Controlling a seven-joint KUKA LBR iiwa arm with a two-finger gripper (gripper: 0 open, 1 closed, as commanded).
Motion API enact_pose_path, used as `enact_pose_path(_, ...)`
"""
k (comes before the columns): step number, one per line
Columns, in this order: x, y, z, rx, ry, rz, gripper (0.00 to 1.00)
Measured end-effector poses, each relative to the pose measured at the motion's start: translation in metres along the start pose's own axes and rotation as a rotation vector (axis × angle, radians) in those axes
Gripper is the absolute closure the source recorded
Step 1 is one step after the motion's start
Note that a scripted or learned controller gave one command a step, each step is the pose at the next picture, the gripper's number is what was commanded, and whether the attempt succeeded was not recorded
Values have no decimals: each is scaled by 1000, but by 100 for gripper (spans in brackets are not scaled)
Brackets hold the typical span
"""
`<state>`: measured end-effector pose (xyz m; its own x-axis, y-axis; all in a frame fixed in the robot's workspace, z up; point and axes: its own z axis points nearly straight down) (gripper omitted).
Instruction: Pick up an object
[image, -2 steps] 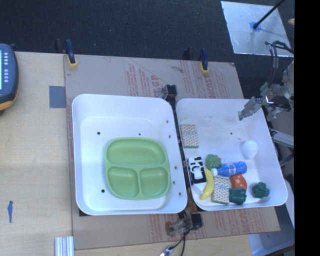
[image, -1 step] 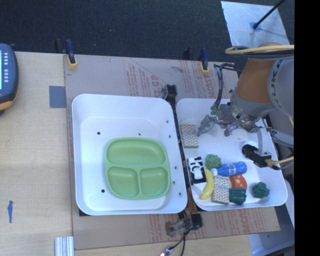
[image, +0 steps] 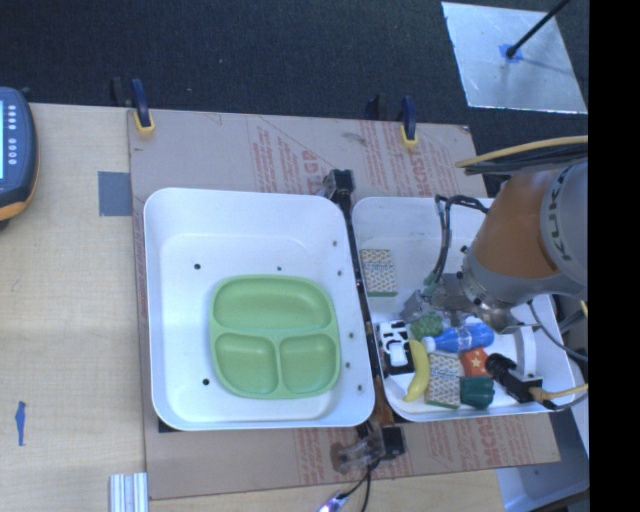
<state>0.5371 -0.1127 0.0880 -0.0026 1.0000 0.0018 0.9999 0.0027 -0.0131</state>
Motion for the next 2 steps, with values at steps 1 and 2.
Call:
enact_pose_path(1, -49, 30, -33, -15, -5, 2, 0)
enact_pose_path(2, 17, 1, -2, -4, 2, -7, 0)
